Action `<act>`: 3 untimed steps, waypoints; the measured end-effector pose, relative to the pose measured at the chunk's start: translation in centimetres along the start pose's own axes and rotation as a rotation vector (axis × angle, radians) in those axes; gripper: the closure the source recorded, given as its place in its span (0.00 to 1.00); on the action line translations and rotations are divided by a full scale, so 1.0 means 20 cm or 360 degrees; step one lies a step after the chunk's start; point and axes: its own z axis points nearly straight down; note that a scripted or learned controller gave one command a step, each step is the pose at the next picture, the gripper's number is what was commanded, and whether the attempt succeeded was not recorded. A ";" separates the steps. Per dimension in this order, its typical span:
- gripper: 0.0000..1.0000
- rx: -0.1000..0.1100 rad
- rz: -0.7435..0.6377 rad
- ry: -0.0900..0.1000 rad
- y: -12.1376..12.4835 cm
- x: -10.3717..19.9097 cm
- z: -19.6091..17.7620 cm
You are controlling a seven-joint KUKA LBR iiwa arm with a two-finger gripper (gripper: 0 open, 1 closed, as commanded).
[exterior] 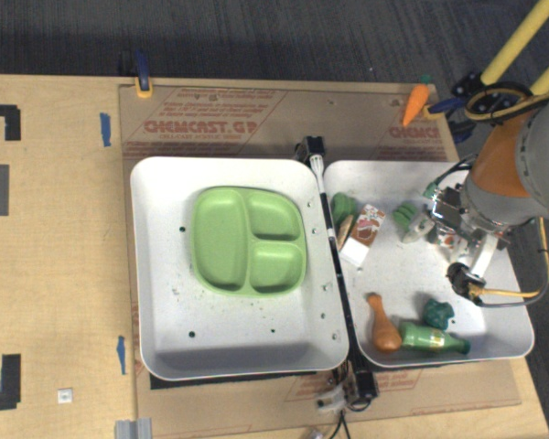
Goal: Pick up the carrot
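Progress looked close to zero: the carrot had not been lifted. Far left of the pincer (446, 225) sat the left bin (156, 245), with a green divided plate (249, 240) in it, well apart from the pincer and no part of the job. Nearer, in the right bin (512, 332), a green vegetable-like piece (342, 207) and a small red and white packet (366, 226) lay to the pincer's left, and a small green object (405, 215) lay just beside it on that side. The carrot (382, 323) lay flat on the bin floor, below and to the left of the pincer in the camera view, clearly apart from it, thin end pointing up towards the packet. Its fat end touched or nearly touched a green bottle (435, 340), which lay below the pincer, with a dark green lump (437, 314) just above that bottle. The pincer itself hung over the upper right part of the bin at the end of the grey arm (522, 167). Its state could not be told, too cluttered with cables and brackets, and nothing could be seen in its hold. Still left, by my judgement: move down and left over the carrot, descend, close on it, lift. The bottle crowding the fat end could get in the way of a clean grasp.
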 end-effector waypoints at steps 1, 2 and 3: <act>0.00 -0.0002 -0.0037 0.0001 -0.24 0.15 -0.01; 0.00 0.0007 0.0456 0.0000 0.04 0.16 0.00; 0.00 0.0004 0.0524 0.0001 -0.33 0.14 -0.01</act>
